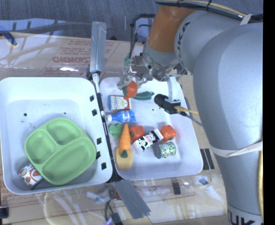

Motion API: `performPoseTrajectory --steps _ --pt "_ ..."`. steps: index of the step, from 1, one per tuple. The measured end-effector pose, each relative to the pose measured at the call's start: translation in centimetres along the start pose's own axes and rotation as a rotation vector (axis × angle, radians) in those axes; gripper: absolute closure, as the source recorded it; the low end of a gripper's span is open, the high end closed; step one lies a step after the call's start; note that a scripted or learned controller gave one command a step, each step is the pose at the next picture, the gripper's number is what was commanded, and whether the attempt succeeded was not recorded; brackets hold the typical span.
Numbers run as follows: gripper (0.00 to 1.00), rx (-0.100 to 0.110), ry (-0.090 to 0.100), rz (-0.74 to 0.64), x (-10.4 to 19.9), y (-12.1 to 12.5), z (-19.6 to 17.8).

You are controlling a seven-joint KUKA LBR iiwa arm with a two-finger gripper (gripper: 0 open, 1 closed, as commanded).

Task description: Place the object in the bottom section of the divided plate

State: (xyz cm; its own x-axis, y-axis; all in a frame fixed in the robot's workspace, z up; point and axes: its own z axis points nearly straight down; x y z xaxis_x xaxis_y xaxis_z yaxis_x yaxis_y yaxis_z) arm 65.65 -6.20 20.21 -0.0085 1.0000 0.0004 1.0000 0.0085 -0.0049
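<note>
Claw (129, 81) grips a small orange object (131, 89) above the right bin (193, 159), far from the green plate (60, 151).

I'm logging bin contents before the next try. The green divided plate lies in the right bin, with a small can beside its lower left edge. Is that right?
Not quite. In the camera view the green divided plate lies in the left bin, not the right one. The rest stands: a small can sits beside its lower left edge.
</note>
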Motion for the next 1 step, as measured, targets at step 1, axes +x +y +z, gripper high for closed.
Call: performPoseTrajectory --steps 1 --pt "1.00 0.003 0.000 0.070 6.57 -7.27 1.20"
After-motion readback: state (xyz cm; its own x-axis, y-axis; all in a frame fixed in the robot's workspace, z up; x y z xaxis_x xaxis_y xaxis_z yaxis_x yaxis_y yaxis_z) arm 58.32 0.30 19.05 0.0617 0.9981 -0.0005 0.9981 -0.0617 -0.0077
